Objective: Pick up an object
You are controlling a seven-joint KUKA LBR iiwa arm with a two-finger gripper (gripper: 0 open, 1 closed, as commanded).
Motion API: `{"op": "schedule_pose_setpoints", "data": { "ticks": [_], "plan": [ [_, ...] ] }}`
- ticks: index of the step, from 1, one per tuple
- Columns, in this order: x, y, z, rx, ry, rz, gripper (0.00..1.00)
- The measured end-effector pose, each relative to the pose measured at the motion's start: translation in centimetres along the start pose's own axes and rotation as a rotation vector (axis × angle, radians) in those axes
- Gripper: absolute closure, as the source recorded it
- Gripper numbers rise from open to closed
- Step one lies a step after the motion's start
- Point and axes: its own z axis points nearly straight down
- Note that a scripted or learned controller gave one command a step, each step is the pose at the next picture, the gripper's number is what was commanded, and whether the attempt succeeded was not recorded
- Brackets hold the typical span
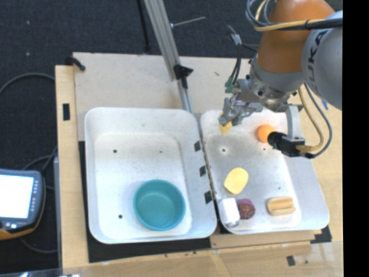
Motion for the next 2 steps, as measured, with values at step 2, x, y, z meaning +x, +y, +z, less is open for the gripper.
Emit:
{"op": "schedule_pose_setpoints", "data": {
  "ticks": [2],
  "plan": [
    [10.5, -4.1, 2.2, 0.0, 0.001, -0.001, 1.0]
  ]
}}
